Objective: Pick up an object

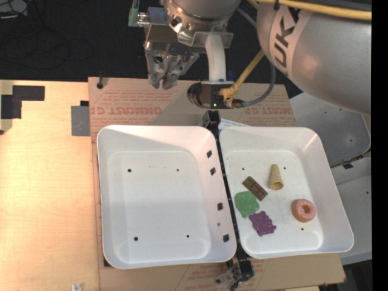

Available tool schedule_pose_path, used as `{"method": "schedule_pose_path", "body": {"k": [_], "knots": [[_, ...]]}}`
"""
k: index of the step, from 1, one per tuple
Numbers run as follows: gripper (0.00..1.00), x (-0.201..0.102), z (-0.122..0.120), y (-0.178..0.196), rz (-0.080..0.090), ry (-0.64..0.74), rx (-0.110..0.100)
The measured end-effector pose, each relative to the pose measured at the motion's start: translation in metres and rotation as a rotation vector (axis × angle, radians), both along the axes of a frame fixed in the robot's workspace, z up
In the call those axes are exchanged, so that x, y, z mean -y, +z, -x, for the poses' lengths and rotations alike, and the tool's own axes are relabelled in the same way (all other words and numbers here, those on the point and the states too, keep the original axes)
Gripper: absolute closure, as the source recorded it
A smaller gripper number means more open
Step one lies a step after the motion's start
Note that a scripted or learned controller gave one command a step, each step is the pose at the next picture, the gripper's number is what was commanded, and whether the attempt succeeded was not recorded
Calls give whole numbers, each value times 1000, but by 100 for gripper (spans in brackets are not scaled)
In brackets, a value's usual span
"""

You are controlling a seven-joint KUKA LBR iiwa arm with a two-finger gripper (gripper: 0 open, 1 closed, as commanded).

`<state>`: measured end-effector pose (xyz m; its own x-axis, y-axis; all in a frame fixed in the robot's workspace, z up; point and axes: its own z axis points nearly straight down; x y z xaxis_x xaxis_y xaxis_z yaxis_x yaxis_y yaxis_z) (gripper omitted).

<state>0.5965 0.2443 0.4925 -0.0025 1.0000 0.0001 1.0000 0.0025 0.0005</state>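
Camera view: gripper (pixel 167 77) hangs beyond the far edge of the left bin (pixel 115 156), fingers drawn close together, pinching nothing. Right bin (pixel 315 144) holds cone (pixel 276 177), brown bar (pixel 254 188), green piece (pixel 246 203), purple piece (pixel 262 222) and donut (pixel 304 210), all untouched. Pick not yet begun.

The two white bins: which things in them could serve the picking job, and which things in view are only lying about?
For the job:
- ice-cream cone
- brown bar
- green piece
- purple piece
- pink doughnut
- gripper, raised above the bench behind the bins

Just there:
- right bin, holding all five things
- left bin
- cardboard sheet under the bins
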Motion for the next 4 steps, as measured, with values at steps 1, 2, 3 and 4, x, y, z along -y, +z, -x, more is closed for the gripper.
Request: {"method": "schedule_pose_path", "body": {"k": [1,2,3,4], "knots": [[100,0,-9,48,0,2,0],[100,2,36,-117,9,-4,-23],[100,31,58,-186,6,-4,-14],[100,75,54,-65,-1,-6,9]]}}
